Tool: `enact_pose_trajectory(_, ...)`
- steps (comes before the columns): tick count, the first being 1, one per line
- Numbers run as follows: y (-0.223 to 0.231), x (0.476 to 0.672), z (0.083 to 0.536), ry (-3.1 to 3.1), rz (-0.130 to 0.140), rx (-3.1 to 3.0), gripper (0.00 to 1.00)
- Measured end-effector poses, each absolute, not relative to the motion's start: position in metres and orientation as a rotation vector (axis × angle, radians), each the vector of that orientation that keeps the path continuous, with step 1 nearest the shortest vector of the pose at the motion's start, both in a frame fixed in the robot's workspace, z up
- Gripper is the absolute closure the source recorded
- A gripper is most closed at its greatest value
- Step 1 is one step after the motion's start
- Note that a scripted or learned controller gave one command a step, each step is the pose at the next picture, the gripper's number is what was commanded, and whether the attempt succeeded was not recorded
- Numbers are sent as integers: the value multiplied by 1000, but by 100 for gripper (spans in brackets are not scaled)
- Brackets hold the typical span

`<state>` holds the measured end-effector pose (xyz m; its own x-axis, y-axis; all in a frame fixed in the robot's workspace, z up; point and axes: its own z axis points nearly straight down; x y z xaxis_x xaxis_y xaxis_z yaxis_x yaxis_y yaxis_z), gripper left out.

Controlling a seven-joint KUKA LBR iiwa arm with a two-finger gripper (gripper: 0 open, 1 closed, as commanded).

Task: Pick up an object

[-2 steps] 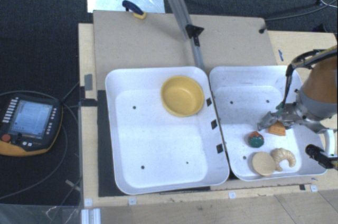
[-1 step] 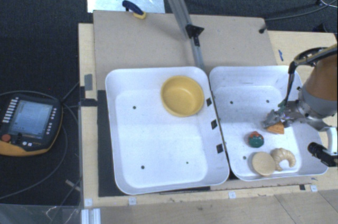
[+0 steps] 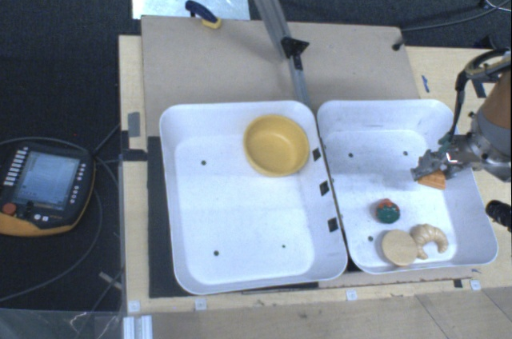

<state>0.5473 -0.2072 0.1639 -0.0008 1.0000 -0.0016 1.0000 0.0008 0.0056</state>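
In the right bin [image 3: 376, 125], the gripper [image 3: 433, 169] sits at the right wall with an orange piece [image 3: 434, 181] seemingly pinched between its fingers. Nearer lie a green-red toy [image 3: 388, 211], a tan disc [image 3: 398, 247] and a croissant [image 3: 430, 237]. A yellow bowl [image 3: 276, 145] rests in the left bin [image 3: 200, 249].

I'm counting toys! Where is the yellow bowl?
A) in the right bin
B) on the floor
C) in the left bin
C: the yellow bowl sits inside the left bin, near its top edge, while the small toys lie in the right bin.
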Motion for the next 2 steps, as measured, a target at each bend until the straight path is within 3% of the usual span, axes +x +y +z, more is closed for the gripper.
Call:
enact_pose_trajectory(1, -207, 548, 216, 2219, 4, 2218, 100)
enact_pose_trajectory(2, -153, 558, 227, 2227, 2, 2216, 100)
